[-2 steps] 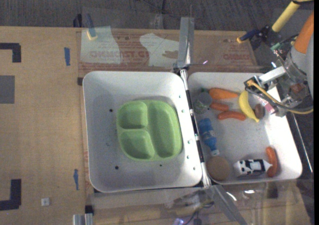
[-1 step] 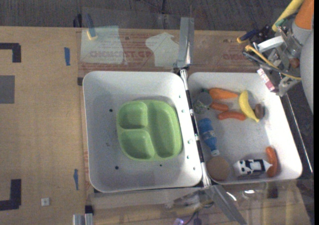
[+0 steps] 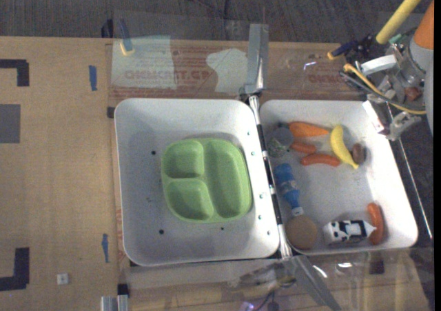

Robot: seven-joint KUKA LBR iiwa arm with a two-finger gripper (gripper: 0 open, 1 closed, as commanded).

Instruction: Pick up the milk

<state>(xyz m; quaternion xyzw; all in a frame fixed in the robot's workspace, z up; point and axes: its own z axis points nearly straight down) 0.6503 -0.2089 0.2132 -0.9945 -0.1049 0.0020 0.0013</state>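
Observation:
The milk [image 3: 348, 231] is a small white carton with black cow patches. It lies on its side near the front right corner of the right bin [image 3: 400, 185]. An orange-red sausage [image 3: 375, 222] touches its right end, and a round brown item [image 3: 301, 232] sits just to its left. My gripper [image 3: 394, 118] hangs over the bin's far right rim, well behind the milk and apart from it, half hidden among cables.
The right bin also holds a blue bottle [image 3: 287, 187], carrots [image 3: 309, 129], a banana [image 3: 341, 145] and a small grey item [image 3: 280, 144]. A green divided plate [image 3: 205, 180] lies in the left bin [image 3: 138, 165]. Yellow and black cables [image 3: 375, 82] trail by the wrist.

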